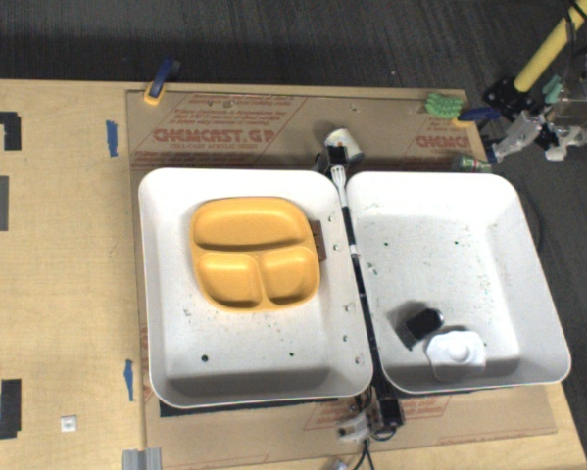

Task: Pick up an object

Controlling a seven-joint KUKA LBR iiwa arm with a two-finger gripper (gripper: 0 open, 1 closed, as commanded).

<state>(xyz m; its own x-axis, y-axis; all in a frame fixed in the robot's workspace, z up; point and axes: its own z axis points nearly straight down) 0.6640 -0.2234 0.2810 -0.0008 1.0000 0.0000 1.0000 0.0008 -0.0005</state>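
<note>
Two shallow white bins sit side by side on a brown board in the middle of the frame, the left bin [166, 292] and the right bin [509, 262] meeting along a dark seam. A yellow three-compartment tray [256, 251] lies in the upper part of the left bin, while a small black object [417, 324] and a white object [457, 349] touch each other near the lower edge of the right bin. At the upper right corner of the frame, a yellow rod [556, 47] slants above some grey hardware.
</note>
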